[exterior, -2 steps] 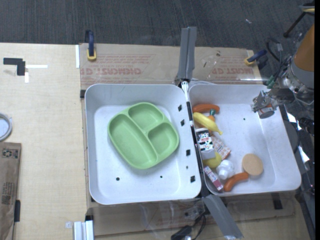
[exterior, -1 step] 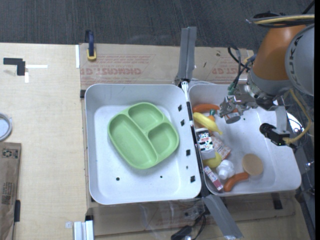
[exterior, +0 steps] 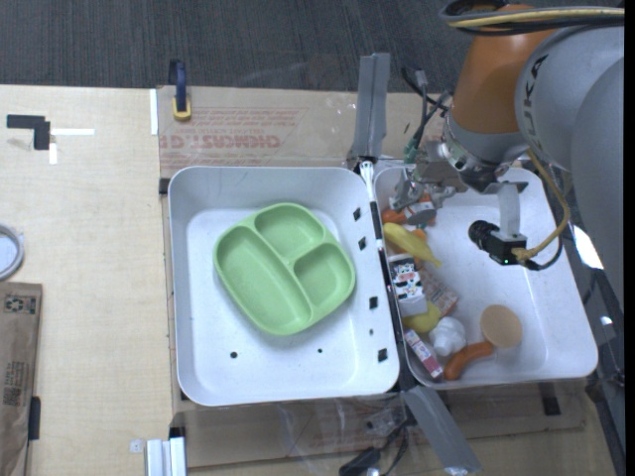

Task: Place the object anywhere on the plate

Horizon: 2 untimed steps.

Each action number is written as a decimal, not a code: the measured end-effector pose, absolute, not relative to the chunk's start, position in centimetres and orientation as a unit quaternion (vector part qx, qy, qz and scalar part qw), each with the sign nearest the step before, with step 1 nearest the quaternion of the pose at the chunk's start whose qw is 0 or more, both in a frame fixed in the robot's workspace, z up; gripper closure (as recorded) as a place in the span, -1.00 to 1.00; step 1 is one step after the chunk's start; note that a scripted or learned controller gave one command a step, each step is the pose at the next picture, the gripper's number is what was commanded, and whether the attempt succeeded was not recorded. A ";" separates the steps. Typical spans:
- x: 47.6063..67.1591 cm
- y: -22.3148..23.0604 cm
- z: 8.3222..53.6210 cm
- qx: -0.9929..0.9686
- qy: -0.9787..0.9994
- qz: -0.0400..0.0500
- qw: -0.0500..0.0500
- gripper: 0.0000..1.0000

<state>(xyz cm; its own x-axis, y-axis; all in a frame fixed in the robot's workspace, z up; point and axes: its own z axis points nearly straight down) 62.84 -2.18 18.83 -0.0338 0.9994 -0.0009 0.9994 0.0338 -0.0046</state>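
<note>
The arm [exterior: 580, 87] is showing smooth grey casing with a glossy orange band [exterior: 496, 67] above the wrist. Thin dark cables are looping beside the hand [exterior: 422, 191], and 1 black module with a green light is hanging nearby.

A green plate [exterior: 285, 282] (three compartments) lies in the left bin [exterior: 184, 296] — gripper [exterior: 422, 194] over the right bin [exterior: 556, 350].

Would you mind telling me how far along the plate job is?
Nothing looks done: the green three-compartment plastic plate in the left white bin bears nothing. The end effector is low over the toy-food pile in the right bin. Grasping, carrying and placing remain.
</note>
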 end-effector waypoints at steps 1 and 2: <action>59.8 3.7 18.8 -0.704 -0.711 0.003 0.002 1.00; 59.1 10.4 18.6 -0.671 -0.742 0.003 0.002 1.00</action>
